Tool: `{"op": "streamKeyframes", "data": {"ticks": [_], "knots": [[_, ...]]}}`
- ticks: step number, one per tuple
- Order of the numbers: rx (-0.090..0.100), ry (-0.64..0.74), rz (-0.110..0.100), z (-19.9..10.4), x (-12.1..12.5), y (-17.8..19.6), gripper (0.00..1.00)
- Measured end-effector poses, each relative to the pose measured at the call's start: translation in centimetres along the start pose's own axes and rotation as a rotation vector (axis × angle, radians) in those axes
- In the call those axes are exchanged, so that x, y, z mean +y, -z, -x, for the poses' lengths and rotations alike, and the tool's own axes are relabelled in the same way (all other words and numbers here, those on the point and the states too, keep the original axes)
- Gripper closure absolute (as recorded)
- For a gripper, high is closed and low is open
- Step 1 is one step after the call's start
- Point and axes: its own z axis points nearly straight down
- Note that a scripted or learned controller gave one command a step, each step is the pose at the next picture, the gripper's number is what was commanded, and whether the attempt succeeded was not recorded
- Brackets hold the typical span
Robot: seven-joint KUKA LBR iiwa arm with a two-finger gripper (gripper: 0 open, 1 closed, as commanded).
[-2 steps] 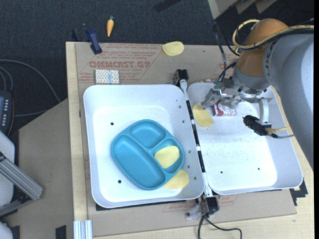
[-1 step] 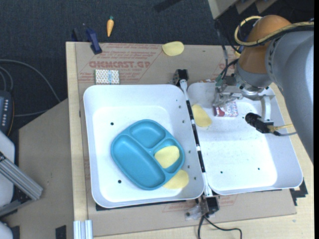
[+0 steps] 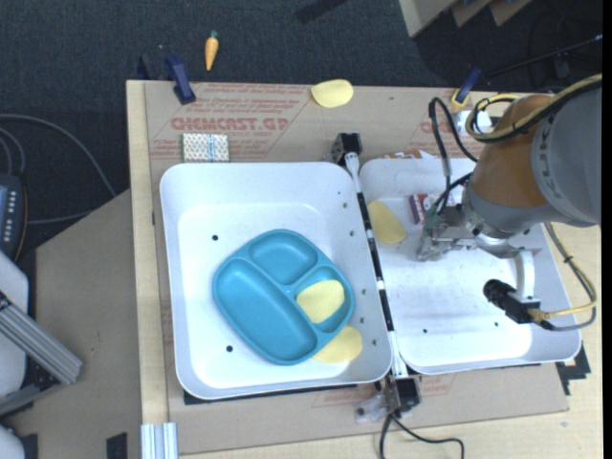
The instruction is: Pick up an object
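Partly hidden and cropped

Fingers of gripper blurred, state unclear; right bin largely covered by arm, itself cut by right edge; yellow piece half tucked under blue tray.

Left shallow white bin: blue divided plastic tray holding a yellow oval piece; a second yellow piece just beside the tray. Right white bin: yellow flat piece, grey arm's hand lowered near it. Tabletop: another yellow piece.
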Motion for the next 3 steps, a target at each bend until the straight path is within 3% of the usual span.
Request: {"op": "streamKeyframes", "data": {"ticks": [1,2,3], "knots": [[0.0,0.0,0.001,0.0,0.0,0.0,0.0],[-0.001,0.003,0.005,1.8,9.5,7.6,0.0],[-0.003,0.002,0.008,1.1,9.6,0.5,0.0]]}}
